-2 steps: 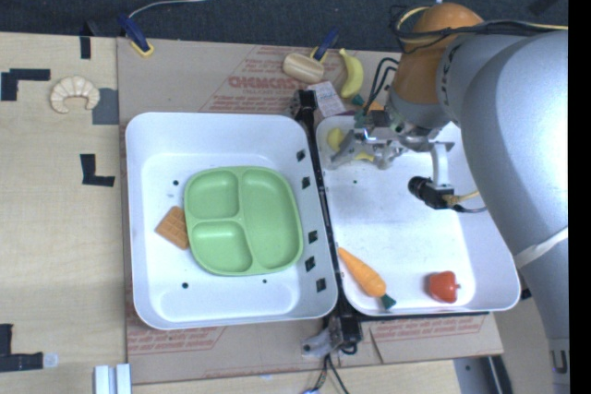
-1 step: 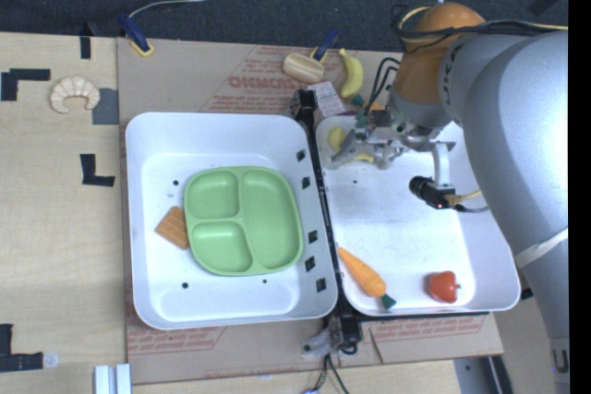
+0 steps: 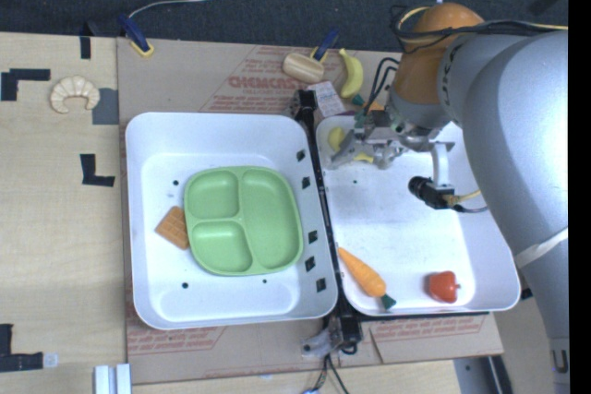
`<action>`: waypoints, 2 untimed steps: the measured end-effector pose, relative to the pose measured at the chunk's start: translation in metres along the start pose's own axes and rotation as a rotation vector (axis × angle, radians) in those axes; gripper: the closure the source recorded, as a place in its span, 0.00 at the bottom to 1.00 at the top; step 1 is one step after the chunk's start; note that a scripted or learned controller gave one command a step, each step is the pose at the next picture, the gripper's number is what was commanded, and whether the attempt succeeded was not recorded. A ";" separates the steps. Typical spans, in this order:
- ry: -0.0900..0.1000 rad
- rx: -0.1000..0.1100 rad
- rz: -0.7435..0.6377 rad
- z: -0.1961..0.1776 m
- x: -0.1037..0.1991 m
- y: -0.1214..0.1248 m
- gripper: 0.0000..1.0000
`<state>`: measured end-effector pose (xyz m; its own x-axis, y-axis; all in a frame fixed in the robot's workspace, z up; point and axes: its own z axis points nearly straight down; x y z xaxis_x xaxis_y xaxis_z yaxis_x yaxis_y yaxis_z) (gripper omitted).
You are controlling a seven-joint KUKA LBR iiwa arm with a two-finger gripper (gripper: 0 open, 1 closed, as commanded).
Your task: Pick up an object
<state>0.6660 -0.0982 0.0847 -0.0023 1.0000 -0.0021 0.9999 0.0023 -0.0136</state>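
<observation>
Gripper sits low at right bin's far-left corner, over a yellow object; finger state can't tell. Carrot and tomato lie along that bin's near edge.

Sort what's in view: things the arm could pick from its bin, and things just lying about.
In play: gripper, yellow item beside it, carrot, red piece, right bin.

Lying about: green tray, cracker, croissant, banana, bread roll.
</observation>
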 end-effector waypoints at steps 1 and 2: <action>0.000 0.000 0.000 0.000 0.000 0.000 0.00; -0.002 -0.002 0.001 0.000 0.001 -0.001 0.00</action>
<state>0.6653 -0.0976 0.0848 -0.0014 1.0000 -0.0042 0.9999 0.0013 -0.0113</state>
